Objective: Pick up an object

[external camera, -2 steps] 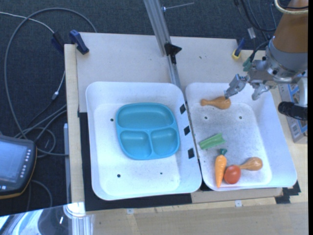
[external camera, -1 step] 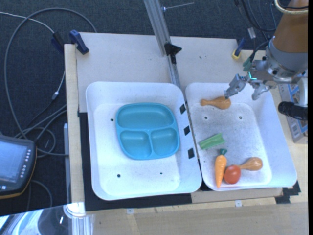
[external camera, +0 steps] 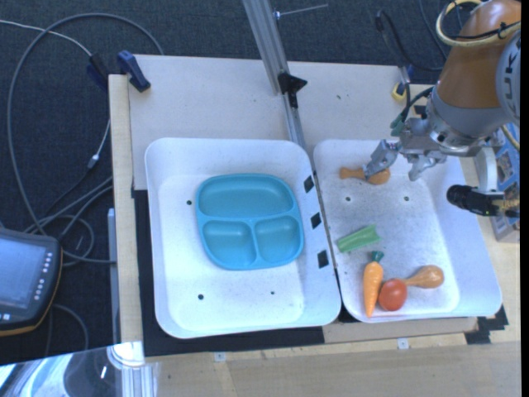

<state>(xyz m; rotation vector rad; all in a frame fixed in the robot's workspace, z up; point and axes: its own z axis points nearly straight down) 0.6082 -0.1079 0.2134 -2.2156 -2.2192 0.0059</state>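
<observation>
While the arm (external camera: 475, 64) leans in from the right, gripper (external camera: 402, 160) low over right bin (external camera: 463, 246), fingers spread beside a tan object (external camera: 374, 174).

Blue plate (external camera: 246, 220), orange carrot (external camera: 372, 284), red tomato (external camera: 393, 294).

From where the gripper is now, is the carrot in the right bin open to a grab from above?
Probably yes. The carrot lies uncovered near the bin's front, though the tomato touches its side and may crowd one finger. The gripper hangs over the bin's far end.
</observation>
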